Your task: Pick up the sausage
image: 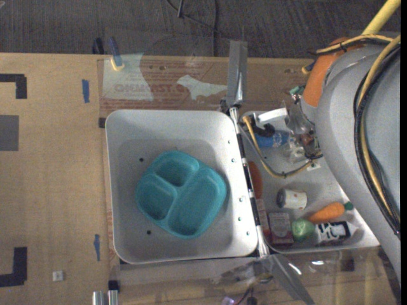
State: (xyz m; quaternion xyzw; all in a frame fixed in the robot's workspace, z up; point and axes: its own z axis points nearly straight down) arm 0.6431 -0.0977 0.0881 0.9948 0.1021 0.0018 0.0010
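Sausage lies against right bin's left wall, well apart from gripper. Can't tell gripper state, view too cluttered. I'd descend aligned along sausage, clear of wall.

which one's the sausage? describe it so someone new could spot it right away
Start at the right bin, the one the arm reaches over. Along its left wall, next to the divider between the bins, lies the sausage, a slim reddish-brown link running lengthwise. The carrot is brighter orange with a green tip and lies further right, near the white cup.
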